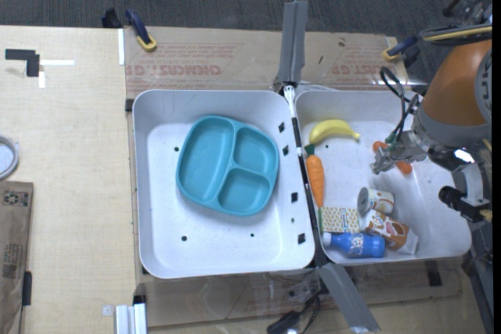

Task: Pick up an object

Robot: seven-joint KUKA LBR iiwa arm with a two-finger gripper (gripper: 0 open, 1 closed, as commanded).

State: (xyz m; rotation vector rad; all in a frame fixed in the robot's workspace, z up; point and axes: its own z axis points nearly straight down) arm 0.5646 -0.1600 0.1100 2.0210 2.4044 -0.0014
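Blue divided plate (pixel 228 165) fills the left bin (pixel 149 192); banana (pixel 333 131), carrot (pixel 315 177) and bottle (pixel 356 245) share the right bin (pixel 446 238) under my hand (pixel 389 158), whose grip I cannot tell.

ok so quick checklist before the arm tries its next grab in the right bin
1. Pincer over the right bin: ok, at its upper right part.
2. Pincer open or shut: cannot tell, too small and blurred.
3. Something between its fingers: cannot tell; a small orange thing lies right beside it.
4. Targets in reach: ok; banana, carrot, blue bottle lie in that bin.
5. Items apart enough for a clean grab: not ok near the front; the bottle, can and packets crowd together.
6. Blue plate in the left bin: ok, away from the arm.
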